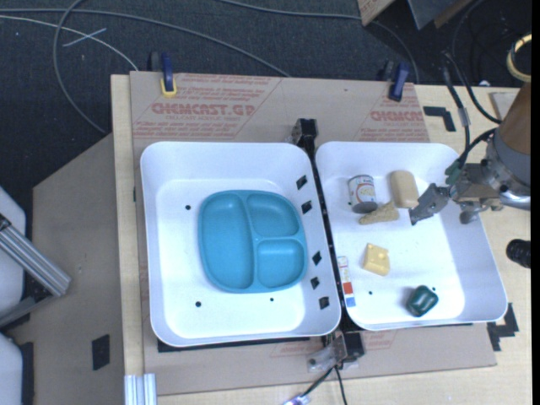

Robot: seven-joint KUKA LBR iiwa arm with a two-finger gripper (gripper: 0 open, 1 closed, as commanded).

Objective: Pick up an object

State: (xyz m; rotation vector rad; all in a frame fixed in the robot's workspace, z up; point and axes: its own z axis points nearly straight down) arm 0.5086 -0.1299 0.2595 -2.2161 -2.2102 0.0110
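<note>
The board (253, 108) under the bins carries red print; beyond the left bin (160, 226) it reads roughly "CHEMCAST GP", with smaller lines too fine to read. The same red print repeats beyond the right bin (477, 251). A blue clamp (168, 74) and another (397, 81) pin the board's far edge.

Taking the right bin as the landmark: a small can (363, 191) with a pale label, its writing unreadable, stands in its far-left part. Just beside the can, toward the arm, lies a tan block (403, 189); a pale wedge (379, 215) touches the can's near side. A yellow piece (376, 259) sits near the bin's middle, well apart from the rest. A green lump (422, 300) lies by the near rim. A red-and-blue strip (347, 287) rests against the left wall.

The gripper (440, 199) hangs over the bin's far-right part, just beside the tan block; whether its fingers are parted or closed cannot be told. The bin's middle and near-left floor lie open.

In the left bin sits a blue tray (251, 240) with three compartments, white floor showing all round it.
</note>
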